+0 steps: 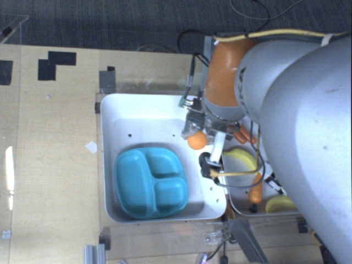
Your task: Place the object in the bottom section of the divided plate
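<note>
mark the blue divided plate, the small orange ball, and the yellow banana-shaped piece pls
Blue plastic divided plate [132,181]: camera view, point on its large left section.
Small orange ball [196,141]: camera view, point on its visible middle, under the wrist.
Yellow banana-shaped piece [243,157]: camera view, point on its curved body, in the right bin.

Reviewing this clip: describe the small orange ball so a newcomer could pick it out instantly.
Start at the left white bin holding the blue divided plate. Just above and right of that plate, beside the arm's wrist, sits the small orange ball. It is round, unlike the yellow banana-like pieces in the right bin.
</note>
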Robot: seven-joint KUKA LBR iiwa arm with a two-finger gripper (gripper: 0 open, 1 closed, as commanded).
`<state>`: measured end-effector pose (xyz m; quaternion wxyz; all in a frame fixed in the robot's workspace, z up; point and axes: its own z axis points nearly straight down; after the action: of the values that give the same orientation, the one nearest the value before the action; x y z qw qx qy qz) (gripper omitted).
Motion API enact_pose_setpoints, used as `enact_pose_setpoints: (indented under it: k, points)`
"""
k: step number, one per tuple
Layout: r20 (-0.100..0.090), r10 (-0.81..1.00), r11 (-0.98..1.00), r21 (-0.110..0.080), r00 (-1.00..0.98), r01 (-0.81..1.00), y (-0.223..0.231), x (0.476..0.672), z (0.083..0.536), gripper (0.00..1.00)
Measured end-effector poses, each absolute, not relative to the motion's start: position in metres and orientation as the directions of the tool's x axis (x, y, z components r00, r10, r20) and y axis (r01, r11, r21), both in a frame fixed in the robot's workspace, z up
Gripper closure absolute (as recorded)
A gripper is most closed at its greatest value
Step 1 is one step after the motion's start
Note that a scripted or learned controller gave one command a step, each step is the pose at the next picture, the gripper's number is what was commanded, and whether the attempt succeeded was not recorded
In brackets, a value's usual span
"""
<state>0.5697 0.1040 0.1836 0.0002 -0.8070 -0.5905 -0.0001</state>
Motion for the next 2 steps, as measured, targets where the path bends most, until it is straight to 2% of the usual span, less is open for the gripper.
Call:
enact_pose_setpoints:
  k: [1, 2]
  points:
    - [0.001, 0.960, -0.280, 0.001, 0.280, 0.960, 0.068, 0.549, 0.184, 1.00]
    - [0.001, 0.973, -0.229, 0.002, 0.229, 0.973, -0.027, 0.487, 0.185, 1.00]
